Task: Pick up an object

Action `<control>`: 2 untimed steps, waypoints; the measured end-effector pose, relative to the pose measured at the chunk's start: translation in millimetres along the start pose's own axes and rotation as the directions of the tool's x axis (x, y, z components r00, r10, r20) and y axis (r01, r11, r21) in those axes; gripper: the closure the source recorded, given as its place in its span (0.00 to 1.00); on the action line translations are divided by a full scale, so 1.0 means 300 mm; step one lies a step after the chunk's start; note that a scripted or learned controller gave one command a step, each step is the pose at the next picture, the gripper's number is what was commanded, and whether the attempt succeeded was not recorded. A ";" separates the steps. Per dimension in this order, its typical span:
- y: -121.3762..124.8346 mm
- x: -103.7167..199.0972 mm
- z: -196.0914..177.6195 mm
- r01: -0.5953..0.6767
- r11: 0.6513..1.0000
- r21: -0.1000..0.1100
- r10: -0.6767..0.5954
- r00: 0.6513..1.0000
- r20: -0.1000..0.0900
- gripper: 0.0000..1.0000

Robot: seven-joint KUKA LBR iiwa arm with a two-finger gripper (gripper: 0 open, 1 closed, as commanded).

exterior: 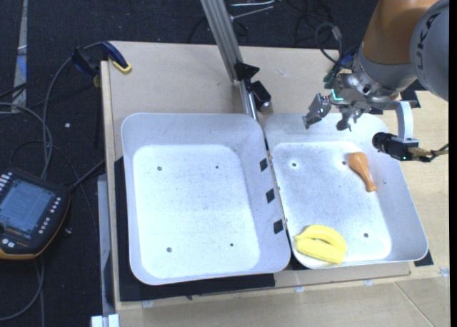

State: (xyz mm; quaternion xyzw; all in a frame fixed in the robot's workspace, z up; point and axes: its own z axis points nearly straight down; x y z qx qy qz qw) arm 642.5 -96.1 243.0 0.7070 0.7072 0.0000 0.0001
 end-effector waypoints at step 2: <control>0.016 0.006 0.147 0.000 1.000 0.004 0.000 1.000 0.000 0.00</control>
